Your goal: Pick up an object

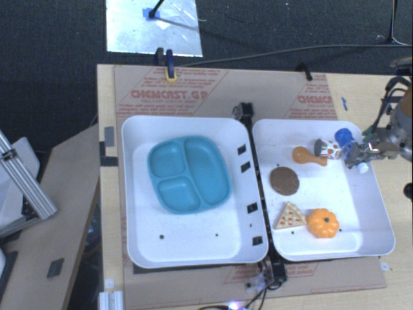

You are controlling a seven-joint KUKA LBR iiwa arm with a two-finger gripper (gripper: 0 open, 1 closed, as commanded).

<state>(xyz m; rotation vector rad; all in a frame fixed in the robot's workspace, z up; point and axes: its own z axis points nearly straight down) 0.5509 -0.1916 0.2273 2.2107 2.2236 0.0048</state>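
Note:
My gripper point(357, 156) hangs over the right bin's point(371, 202) far right side, reaching in from the right edge. Just to its left lie a small blue-capped object point(343, 136) and a white-labelled piece point(330, 150), close to or touching the gripper. A tan drumstick-shaped toy point(308, 155) lies further left. A brown round cookie point(284, 180) sits mid-bin. Near the front lie a waffle wedge point(289, 216) and an orange pumpkin point(322, 223).
The left bin point(139, 237) holds a blue divided plate point(189, 174). Black clips point(248, 186) run along the seam between the bins. A metal sheet point(153, 18) lies beyond the bench, and an aluminium rail point(26, 179) stands at the left.

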